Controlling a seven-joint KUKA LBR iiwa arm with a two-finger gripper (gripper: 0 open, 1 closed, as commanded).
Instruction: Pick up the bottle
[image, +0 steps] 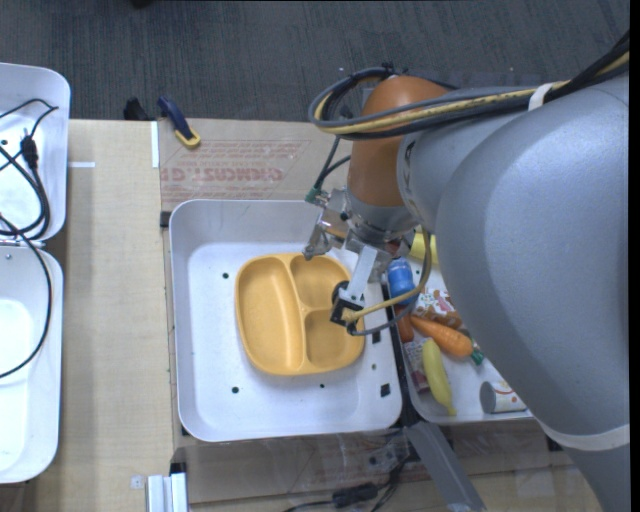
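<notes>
Hanging over yellow tray (285, 320), gripper (345, 305) — can't tell its grip. Bottle (401, 281) just right, next bin — standing up-down.

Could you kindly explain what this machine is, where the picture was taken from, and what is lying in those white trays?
It is one picture, taken by a fixed camera above the bench, looking down at a slant. The big grey shape on the right is a robot arm with an orange band above its wrist. Its gripper hangs over the edge of a yellow divided plate, which lies in the left white bin. The right bin, partly hidden by the arm, holds a carrot, a banana and a blue bottle, the item to be picked up. I see nothing between the fingers.
</notes>
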